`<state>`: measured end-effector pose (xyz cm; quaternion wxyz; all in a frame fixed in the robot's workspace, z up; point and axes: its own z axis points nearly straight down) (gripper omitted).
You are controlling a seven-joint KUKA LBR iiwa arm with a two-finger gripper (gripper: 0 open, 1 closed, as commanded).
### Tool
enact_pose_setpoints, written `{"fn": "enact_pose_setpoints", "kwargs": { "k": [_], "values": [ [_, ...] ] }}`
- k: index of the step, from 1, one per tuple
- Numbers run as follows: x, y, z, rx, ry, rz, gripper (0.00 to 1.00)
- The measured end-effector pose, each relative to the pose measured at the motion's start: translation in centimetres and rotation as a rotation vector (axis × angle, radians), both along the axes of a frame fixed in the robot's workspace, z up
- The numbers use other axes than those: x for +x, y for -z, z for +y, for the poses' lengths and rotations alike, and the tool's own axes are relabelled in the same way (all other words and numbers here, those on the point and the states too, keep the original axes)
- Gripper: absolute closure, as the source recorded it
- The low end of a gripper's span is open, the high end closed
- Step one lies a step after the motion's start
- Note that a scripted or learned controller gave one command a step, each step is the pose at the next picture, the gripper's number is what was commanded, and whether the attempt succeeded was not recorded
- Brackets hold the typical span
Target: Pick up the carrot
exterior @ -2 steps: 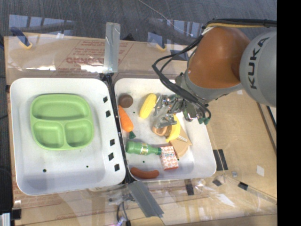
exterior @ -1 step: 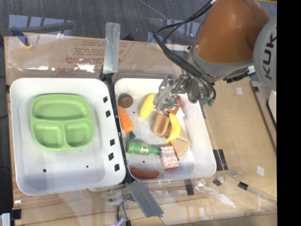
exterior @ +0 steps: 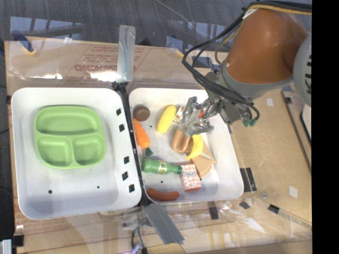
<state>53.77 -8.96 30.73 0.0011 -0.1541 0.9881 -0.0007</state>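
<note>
Dark grey carpet floor beyond a cardboard-covered bench [exterior: 265,157]. Left bin [exterior: 26,184] with a green divided plate [exterior: 69,136] sits well left of the claw [exterior: 192,121]; right bin [exterior: 228,157] lies under it. Claw fingers: cannot tell. Carrot [exterior: 141,134] lies left of the claw, untouched.

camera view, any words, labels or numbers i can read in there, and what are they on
No text can be read.
Red print on the cardboard sheet behind the bins: it looks upside down and too blurred to read.
Print on the small red and white carton in the right bin: too small to read.
</note>
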Motion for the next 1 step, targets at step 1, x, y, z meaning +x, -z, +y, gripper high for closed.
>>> {"fn": "enact_pose_setpoints", "kwargs": {
  "k": [1],
  "values": [
    [-0.34,1.97,-1.75,0.0,0.127,0.0,1.0]
  ]
}}
